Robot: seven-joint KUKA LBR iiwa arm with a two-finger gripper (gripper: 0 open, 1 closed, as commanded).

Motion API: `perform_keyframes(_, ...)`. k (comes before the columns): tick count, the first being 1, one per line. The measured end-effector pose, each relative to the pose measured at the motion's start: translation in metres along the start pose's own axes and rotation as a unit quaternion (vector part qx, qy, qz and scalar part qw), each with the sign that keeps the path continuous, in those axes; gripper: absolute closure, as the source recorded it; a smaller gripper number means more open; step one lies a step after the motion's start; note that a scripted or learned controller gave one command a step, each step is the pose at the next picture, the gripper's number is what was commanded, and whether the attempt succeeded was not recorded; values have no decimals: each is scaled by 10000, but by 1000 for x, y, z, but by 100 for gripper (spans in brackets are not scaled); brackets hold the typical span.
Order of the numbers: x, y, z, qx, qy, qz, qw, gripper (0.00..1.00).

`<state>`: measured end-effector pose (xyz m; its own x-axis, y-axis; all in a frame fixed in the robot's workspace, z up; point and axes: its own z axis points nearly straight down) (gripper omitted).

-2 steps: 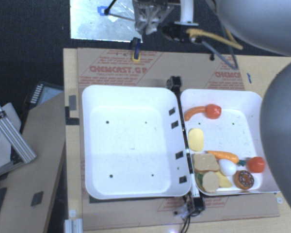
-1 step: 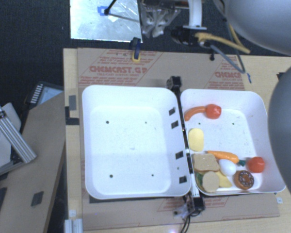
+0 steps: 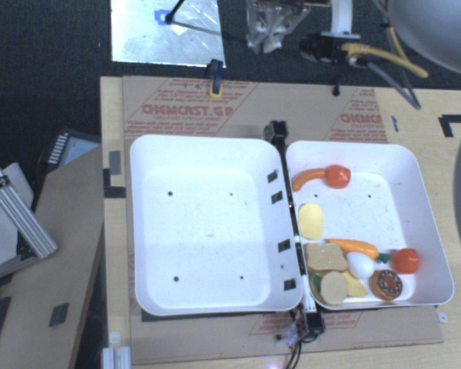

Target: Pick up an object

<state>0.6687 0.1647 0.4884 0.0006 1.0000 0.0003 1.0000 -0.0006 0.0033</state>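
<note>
The right bin (image 3: 415, 177) holds several toy foods. An orange curved piece (image 3: 307, 178) lies against a red tomato (image 3: 338, 176) near its far left corner. A pale yellow oval (image 3: 310, 221) sits by the left wall. At the near side cluster a carrot (image 3: 355, 247), a bread slice (image 3: 326, 257), a white egg (image 3: 361, 266), a second red tomato (image 3: 406, 260), a chocolate donut (image 3: 386, 284) and a round tan biscuit (image 3: 334, 287). My gripper (image 3: 269, 25) hangs high beyond the far edge of the bench, well away from the bins, with nothing seen in it.
The left bin (image 3: 150, 167) stands beside the right one, joined by a black clip strip (image 3: 286, 206). Both rest on a cardboard sheet (image 3: 188, 102). A yellow and blue clamp (image 3: 215, 79) sits at the board's far edge. Yellow and grey cables (image 3: 376, 56) trail from the arm.
</note>
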Motion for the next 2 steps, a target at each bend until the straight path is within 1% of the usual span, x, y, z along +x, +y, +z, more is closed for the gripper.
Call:
perform_keyframes(1,-25,0,4,11,-1,-1,10000,100)
perform_keyframes(2,-42,0,23,13,-3,0,10000,100)
